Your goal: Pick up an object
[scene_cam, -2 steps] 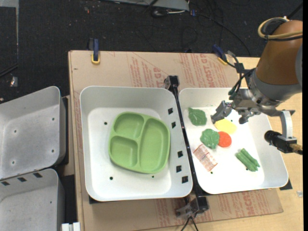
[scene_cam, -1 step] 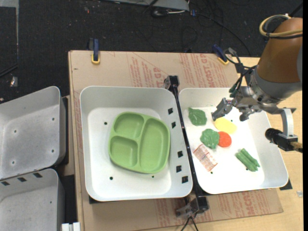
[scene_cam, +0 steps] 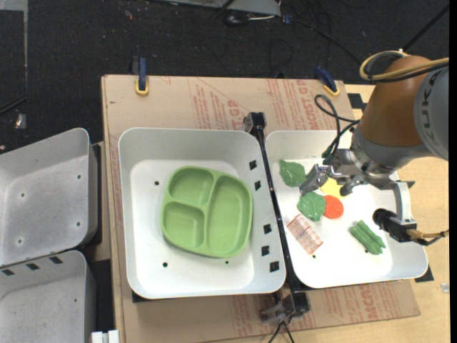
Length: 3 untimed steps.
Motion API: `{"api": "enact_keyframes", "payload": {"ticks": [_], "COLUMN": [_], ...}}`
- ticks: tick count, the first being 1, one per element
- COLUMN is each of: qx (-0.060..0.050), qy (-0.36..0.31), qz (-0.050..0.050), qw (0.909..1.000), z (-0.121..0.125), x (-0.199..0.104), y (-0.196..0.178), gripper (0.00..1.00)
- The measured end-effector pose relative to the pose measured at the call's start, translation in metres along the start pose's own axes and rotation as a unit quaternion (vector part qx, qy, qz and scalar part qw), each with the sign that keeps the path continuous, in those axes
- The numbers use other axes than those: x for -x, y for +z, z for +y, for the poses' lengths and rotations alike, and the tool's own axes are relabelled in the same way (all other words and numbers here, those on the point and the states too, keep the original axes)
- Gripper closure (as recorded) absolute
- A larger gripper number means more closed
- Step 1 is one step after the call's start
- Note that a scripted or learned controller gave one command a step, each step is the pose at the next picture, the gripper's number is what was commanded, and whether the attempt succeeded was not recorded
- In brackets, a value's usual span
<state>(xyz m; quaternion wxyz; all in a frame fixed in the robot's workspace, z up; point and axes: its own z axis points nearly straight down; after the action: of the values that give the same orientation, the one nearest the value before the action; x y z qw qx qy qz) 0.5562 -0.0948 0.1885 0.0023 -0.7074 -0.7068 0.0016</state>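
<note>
Fingers (scene_cam: 315, 178) spread apart w/ nothing between them; one metal finger angles down-left toward green leafy piece, other sits to its right. Gripper (scene_cam: 330, 181) hangs over yellow piece (scene_cam: 330, 189) in right bin (scene_cam: 407, 270).

Landmark = orange round piece (scene_cam: 333, 208), approx mid right bin.
- Yellow piece: touching it on far side, partly hidden under gripper.
- Green leafy piece (scene_cam: 311, 205): just beside it, toward the left bin, edges touching or nearly so.
- Second green leafy piece (scene_cam: 291, 171): farther up-left of it, near bin's far-left corner.
- Pink/white wrapped packet (scene_cam: 305, 234): near it, down-left, lying flat, tilted.
- Green ridged stick (scene_cam: 367, 236): near it, down-right, lying diagonal.

Left bin (scene_cam: 136, 191): green divided tray (scene_cam: 208, 211), three compartments, well apart from orange piece. Arm (scene_cam: 400, 106) w/ orange band above gripper.
</note>
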Motion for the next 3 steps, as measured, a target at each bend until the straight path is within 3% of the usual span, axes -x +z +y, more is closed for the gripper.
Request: {"api": "enact_keyframes", "payload": {"ticks": [2, 3], "qx": [0.002, 0.004], "qy": [0.000, 0.001], "qz": [0.000, -0.001], "qw": [1.0000, 1.0000], "z": [-0.005, -0.003], "x": [0.000, 0.000], "y": [0.096, 0.083], "gripper": [0.00, 1.00]}}
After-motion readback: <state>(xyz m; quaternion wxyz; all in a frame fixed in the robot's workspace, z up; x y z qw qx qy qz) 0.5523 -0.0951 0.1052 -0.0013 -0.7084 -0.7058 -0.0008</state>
